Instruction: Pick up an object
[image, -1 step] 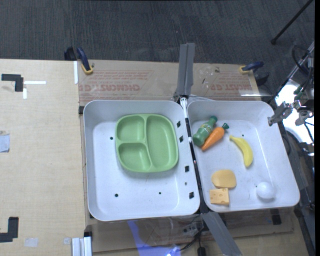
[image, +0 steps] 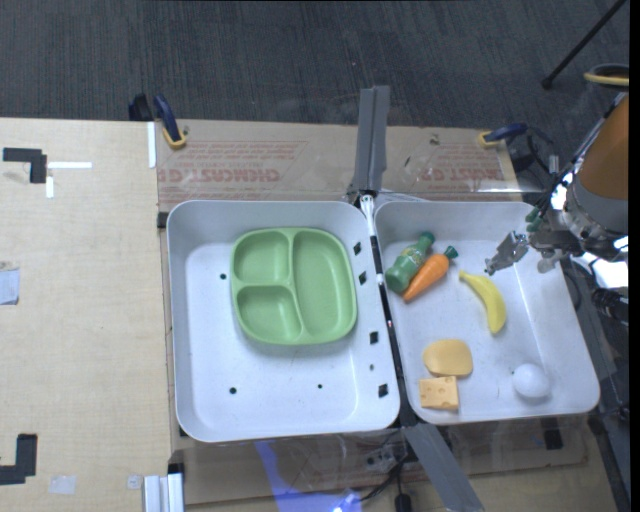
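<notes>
The right bin (image: 560, 300) holds several toy foods: a green bottle (image: 408, 264) and an orange carrot (image: 428, 276) lying together at its back left, a yellow banana (image: 487, 301) in the middle, and a round orange piece (image: 447, 357) nearer the front. Just in front of that piece lies a cheese-like block (image: 439, 394), and a white ball (image: 531, 381) sits at the front right. My gripper (image: 506, 252) hangs over the back right of this bin, just above and right of the banana's upper end, with nothing seen held in it.
A green divided plate (image: 295, 287) lies in the left bin (image: 200, 380). A grey divider bar (image: 372, 140) stands behind the seam between the bins. Blue clamps (image: 168, 122) hold the cardboard at the back. The arm's body occupies the right edge.
</notes>
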